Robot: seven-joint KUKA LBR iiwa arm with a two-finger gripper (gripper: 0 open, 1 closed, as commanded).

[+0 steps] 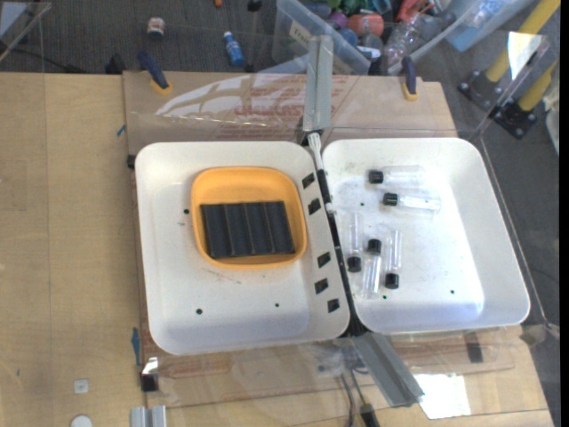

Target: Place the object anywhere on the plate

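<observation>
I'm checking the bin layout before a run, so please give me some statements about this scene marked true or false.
1. The orange plate sits in the left bin. True.
2. A dark ribbed block lies on the plate. True.
3. The clear vials with black caps lie on the plate. False: they lie in the right bin.
4. All the vials stand upright. False: they lie on their sides.
5. The two bins stand far apart. False: they sit side by side, meeting along a divider.
</observation>
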